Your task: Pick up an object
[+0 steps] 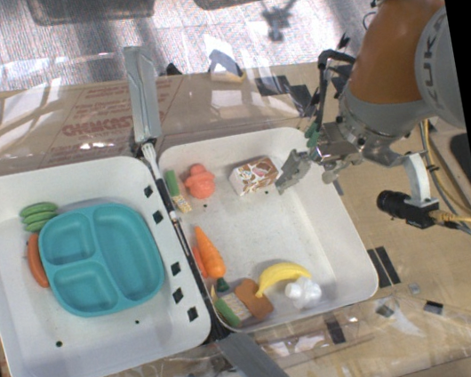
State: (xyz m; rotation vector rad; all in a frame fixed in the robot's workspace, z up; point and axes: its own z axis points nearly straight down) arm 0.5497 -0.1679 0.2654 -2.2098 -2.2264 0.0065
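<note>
My gripper (312, 172) hangs over the right bin (339, 237), near its right wall, open, with nothing between its fingers. One finger (290, 172) points toward a small printed carton (254, 175) just to its left, without touching it. Further left lies a salmon-coloured toy (199, 181) beside a small yellow-green piece (175, 191). A carrot (208, 251) lies along the bin's left wall. At the front sit a banana (280, 276), a white lump (303, 290), a brown piece (253, 297) and a green piece (227, 311).
The left bin (17, 357) bears a teal divided tray (99, 257), with a green pod (39, 214) and an orange piece (35, 261) at the tray's left. A grey divider strip (143, 100) runs between the bins at the back. The arm's orange band (390, 38) looms at the right.
</note>
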